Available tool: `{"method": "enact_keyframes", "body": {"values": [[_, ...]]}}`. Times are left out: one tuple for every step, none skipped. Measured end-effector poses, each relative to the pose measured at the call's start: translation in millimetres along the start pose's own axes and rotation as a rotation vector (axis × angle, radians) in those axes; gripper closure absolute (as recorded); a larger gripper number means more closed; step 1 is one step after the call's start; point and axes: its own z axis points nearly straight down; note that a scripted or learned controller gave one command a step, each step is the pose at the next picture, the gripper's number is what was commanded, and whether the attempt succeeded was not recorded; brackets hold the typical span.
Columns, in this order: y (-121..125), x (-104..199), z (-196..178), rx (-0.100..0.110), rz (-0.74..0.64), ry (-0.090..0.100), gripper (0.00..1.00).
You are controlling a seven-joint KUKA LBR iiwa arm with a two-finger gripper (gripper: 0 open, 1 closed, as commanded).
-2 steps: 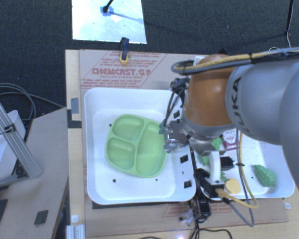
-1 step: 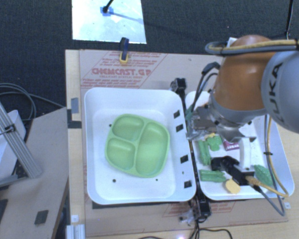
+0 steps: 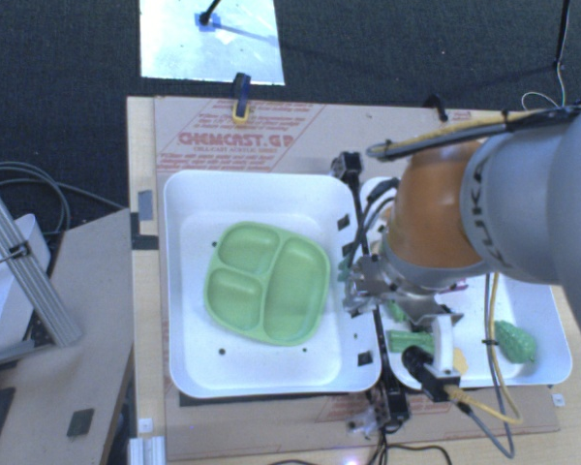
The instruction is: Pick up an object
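Task not yet done, as judged: nothing is seen lifted. The jaws are hidden under the arm (image 3: 523, 201), low over the near-left part of the right bin (image 3: 552, 308), by the wall shared w/ the left bin (image 3: 189, 356). Whether the jaws are open or shut, or have hold of anything, cannot be told.

Candidate objs: a small green piece (image 3: 407, 340) is seen just beside the jaws, on their near side. A green lump (image 3: 515, 342) lies farther out from the jaws, towards the bin's outer end. A green tray (image 3: 268, 281) lies flat across the wall from the jaws, mid left bin. Left to do, prob.: a grasp confirmed, then a lift clear of the bin.

Surface and room: both bins are carried on a desk (image 3: 223, 139) topped w/ brown sheet bearing red print. Dark carpet (image 3: 58, 66) is seen beyond, w/ a pale square sheet (image 3: 208, 27) laid on it.
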Motion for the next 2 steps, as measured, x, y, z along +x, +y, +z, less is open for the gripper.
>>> {"method": "enact_keyframes", "body": {"values": [[1.7,-121.9,-5.3,-0.011,0.011,-0.004,1.0],[25.0,-77.5,-180.9,-0.03,-0.01,0.002,1.0]]}}
